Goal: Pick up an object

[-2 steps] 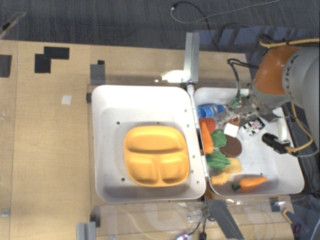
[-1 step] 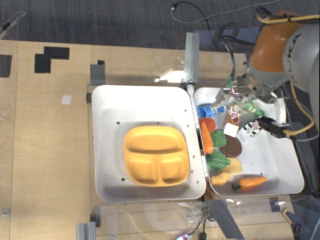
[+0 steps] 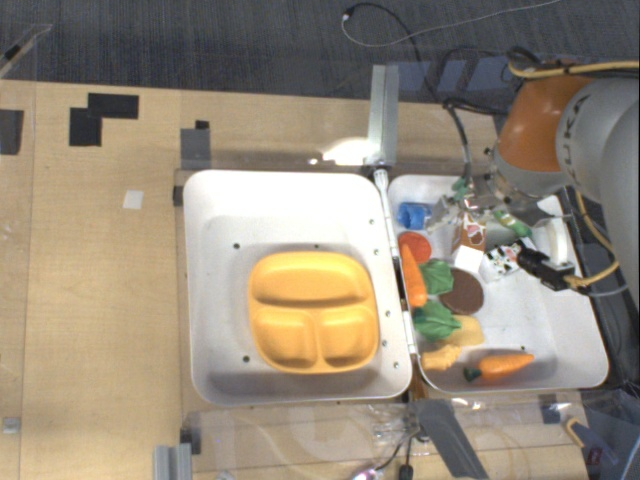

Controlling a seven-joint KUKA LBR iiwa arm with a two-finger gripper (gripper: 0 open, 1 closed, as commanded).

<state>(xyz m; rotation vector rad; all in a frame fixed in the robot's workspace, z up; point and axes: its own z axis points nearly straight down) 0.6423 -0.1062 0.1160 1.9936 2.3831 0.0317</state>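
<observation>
The gripper (image 3: 478, 230) is lowered into the right bin (image 3: 560, 348) near its far edge, among small toys; whether anything is pinched cannot be told. The approach step is judged underway. A matte brown disc (image 3: 462, 293) and smooth carrot (image 3: 503, 365) lie nearer the front edge. The left bin (image 3: 215, 268) carries a glossy yellow tray (image 3: 313, 308).

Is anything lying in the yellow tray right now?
No. The yellow tray in the left bin shows three bare compartments.

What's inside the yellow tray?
Nothing shows in the yellow tray; its three sections look bare. It sits in the left bin, and whatever lies underneath the tray is covered.
</observation>
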